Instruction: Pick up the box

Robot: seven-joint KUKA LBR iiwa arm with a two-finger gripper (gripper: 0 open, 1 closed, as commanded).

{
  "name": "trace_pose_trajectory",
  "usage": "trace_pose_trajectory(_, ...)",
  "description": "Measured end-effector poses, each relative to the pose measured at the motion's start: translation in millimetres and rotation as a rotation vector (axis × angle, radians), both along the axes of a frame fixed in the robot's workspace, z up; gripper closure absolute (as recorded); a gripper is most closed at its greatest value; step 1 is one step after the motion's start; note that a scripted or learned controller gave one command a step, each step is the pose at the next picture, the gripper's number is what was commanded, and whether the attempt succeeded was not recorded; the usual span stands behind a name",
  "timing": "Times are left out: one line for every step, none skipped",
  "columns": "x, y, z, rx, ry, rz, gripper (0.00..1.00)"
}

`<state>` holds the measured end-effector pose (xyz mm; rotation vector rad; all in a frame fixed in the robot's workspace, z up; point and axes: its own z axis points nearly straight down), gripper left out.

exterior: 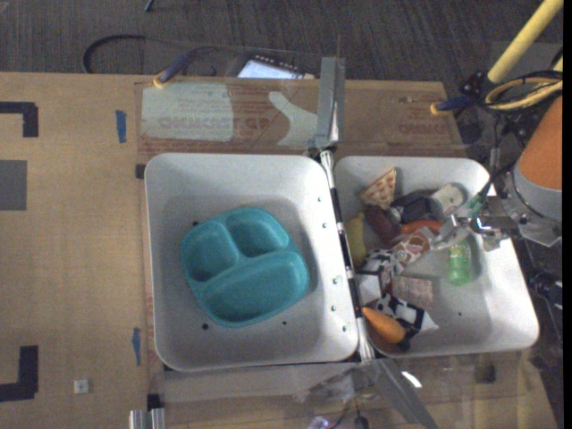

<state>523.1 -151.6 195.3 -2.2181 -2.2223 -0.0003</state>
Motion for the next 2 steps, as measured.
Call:
trace_pose_trajectory(74.1,32.5,-102.9,-0.005,-0.019,-0.016,0.00)
trace_pose_trajectory(75.7,32.4,-91.7,-0.004,-0.024,-0.017,1.00)
